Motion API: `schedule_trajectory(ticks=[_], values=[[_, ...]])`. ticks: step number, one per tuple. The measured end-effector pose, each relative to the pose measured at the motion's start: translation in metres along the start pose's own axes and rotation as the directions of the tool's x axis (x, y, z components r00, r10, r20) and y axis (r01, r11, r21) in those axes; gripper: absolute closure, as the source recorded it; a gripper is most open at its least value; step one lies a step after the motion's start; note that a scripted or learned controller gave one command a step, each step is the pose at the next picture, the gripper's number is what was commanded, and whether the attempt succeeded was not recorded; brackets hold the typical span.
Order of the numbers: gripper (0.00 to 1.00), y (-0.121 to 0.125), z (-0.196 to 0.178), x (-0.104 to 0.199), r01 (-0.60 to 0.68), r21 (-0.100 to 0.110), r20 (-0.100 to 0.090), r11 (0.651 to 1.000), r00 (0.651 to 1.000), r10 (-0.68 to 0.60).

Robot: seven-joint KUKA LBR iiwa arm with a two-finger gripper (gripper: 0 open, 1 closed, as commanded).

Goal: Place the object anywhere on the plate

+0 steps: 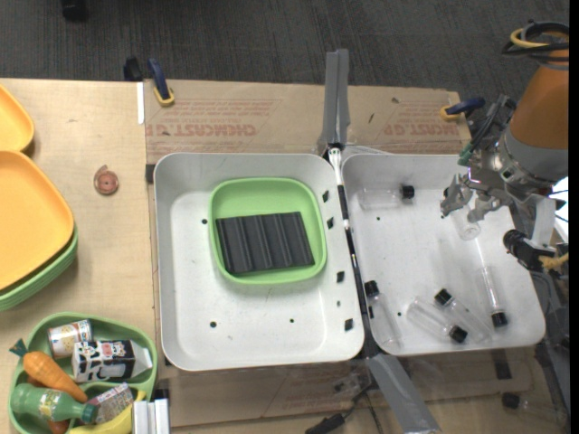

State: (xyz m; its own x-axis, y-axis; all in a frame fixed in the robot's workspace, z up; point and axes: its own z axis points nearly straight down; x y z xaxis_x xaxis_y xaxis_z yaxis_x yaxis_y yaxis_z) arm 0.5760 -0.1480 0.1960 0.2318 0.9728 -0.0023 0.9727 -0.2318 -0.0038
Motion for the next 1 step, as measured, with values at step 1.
schedule_trajectory(ticks=[1], values=[[0.0,0.0001,-0.0001,-0.0001,0.0,0.0,0.0,1.0,1.0,0.0]])
